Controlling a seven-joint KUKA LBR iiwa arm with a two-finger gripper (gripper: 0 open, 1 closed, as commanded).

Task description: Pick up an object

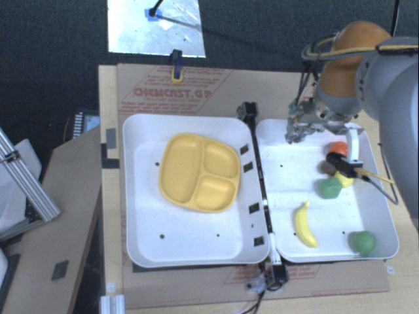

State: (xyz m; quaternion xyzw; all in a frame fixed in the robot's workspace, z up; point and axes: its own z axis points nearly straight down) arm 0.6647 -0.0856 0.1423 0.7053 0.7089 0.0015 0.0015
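My gripper (pixel 296 133) hangs low over the back left corner of the right bin (pixel 288 195), with no object under it or touching it. A yellow banana (pixel 304 224) lies toward the front of that bin. A green ball (pixel 361 241) rests in the front right corner. Near the bin's right side sits a lumpy green piece (pixel 330 188), and an orange-red object (pixel 338 148) lies just behind it. All of these are well apart from the gripper, to its right and front.
The left bin (pixel 141 227) holds a yellow divided plate (pixel 199 172). A black ridge (pixel 257 175) separates the two bins. The grey arm with its orange band (pixel 350 51) reaches in over the back right.
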